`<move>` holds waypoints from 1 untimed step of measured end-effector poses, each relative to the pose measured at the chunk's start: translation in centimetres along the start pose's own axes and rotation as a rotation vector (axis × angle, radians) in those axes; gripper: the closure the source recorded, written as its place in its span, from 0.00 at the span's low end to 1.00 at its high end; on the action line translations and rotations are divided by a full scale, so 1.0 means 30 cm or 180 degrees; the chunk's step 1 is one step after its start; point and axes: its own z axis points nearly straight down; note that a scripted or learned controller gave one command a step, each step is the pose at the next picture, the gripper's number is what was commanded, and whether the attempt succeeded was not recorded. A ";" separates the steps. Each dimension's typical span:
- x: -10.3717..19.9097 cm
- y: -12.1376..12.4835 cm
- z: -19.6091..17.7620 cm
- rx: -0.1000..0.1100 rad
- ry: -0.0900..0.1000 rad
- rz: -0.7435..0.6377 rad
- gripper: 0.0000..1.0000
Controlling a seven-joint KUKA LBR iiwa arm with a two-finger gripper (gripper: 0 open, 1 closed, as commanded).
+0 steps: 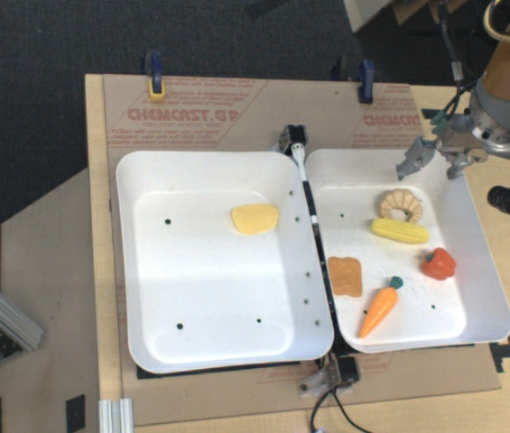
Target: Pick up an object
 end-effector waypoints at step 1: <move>0.244 -0.022 -0.530 -0.0069 -0.0003 -0.0030 0.00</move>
